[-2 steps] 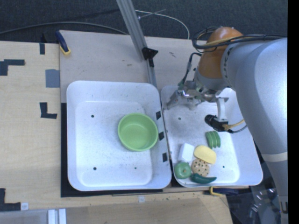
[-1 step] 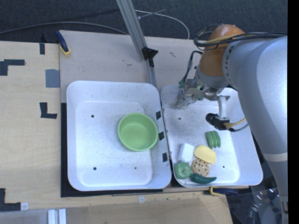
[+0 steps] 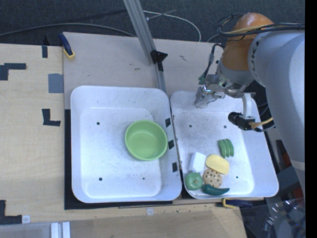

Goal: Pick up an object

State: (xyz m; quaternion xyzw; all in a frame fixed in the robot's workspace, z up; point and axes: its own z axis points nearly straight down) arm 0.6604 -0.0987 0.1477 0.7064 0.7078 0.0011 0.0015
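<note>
Gripper above right bin's far edge; finger state impossible to tell.
Toys heaped at near edge: apple, cookie, pepper, block. Bowl in left bin.

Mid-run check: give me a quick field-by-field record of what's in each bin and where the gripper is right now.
left bin: green bowl, upright, near its right side
right bin: green pod-shaped piece; white block; yellow piece; speckled tan cookie-like piece; green apple-like piece; dark green pepper-like piece
cluster: near front edge of right bin
gripper: over right bin's back-left corner, apart from the cluster
held object: none seen
</note>
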